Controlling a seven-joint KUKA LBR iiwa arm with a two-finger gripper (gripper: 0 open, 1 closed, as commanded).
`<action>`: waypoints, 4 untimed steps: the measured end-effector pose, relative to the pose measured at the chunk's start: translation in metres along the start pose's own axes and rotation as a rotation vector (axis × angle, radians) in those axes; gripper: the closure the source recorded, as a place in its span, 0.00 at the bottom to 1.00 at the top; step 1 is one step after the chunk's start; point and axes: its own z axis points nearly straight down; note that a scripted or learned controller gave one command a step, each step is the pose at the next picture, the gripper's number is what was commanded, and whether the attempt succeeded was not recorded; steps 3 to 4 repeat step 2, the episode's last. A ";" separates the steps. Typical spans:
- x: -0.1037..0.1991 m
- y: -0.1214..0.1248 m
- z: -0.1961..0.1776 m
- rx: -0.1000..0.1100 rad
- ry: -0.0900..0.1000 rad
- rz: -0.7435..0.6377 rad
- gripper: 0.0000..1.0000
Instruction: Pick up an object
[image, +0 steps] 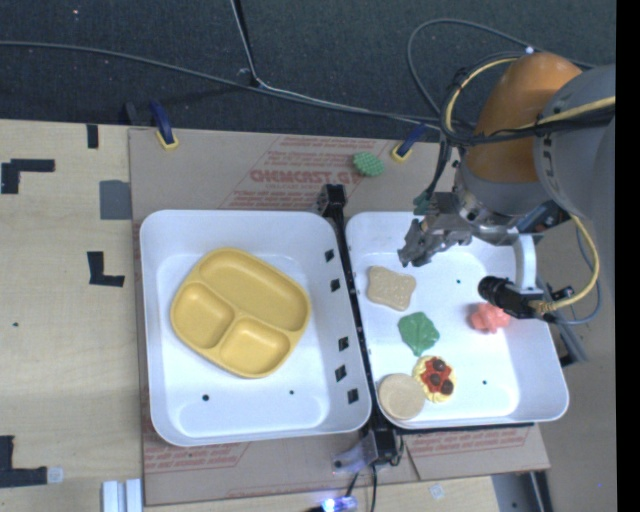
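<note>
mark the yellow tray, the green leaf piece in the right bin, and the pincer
yellow tray (240, 312), camera view, centre ridge where its compartments meet
green leaf piece (418, 331), camera view, its middle
pincer (412, 252), camera view, dark tip over the right bin

There's the bench (60, 300), pale wood with a few black marks along its left side. A brown cardboard sheet (260, 170) with red print lies flat on it, held at the far edge by two blue and yellow clamps (163, 128). On the cardboard sit the two white bins: the left bin (160, 400) and the right bin (540, 400), side by side, touching along a black seam. A small green piece (368, 164) lies on the cardboard beyond the bins, just beside the right-hand clamp (404, 149).
</note>
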 end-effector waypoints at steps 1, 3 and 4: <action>0.051 0.008 0.010 0.001 0.000 0.000 1.00; 0.113 0.024 0.009 -0.001 0.001 -0.002 1.00; 0.113 0.024 0.009 -0.001 0.001 -0.002 1.00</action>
